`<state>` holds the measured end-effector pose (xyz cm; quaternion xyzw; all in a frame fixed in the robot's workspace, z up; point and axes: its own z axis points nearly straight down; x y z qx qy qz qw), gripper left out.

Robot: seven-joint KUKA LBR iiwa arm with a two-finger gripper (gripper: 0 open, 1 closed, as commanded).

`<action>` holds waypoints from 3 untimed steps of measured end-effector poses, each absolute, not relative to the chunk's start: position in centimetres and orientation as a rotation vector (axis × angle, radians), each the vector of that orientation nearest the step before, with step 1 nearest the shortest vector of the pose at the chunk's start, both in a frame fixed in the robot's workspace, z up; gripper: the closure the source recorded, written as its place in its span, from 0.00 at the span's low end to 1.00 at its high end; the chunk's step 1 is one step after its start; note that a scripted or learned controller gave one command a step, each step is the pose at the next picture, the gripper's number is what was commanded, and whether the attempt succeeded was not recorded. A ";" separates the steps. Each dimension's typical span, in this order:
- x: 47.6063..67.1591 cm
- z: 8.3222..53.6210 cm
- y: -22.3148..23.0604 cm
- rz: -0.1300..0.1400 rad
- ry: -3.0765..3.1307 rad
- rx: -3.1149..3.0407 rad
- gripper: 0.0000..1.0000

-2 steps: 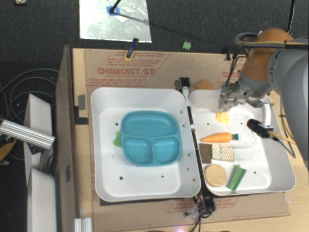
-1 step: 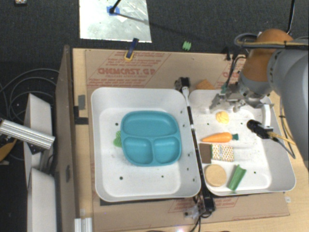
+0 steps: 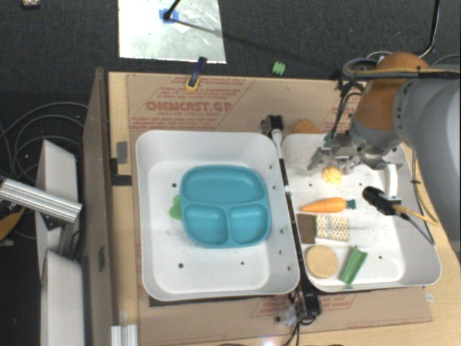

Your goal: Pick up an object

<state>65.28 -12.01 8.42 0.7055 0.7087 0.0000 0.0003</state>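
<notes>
Over the right bin [image 3: 414,262], the gripper [image 3: 335,158] hovers just above a small yellow object [image 3: 331,174], which lies directly beneath its tip and looks round, with no clear long axis. Whether the gripper is closed on it cannot be told. An orange carrot [image 3: 325,205] lies nearby, pointing left.

Red "CHEMCAST GP" print on the brown board [image 3: 189,107] behind the bins.
</notes>
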 end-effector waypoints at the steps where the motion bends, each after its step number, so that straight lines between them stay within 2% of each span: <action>1: 65.5 9.7 -12.0 0.007 2.225 2.211 1.00; 2: 65.5 9.6 -12.0 0.006 2.226 2.212 0.00; 3: 55.0 8.4 -14.8 -0.005 2.218 2.228 0.00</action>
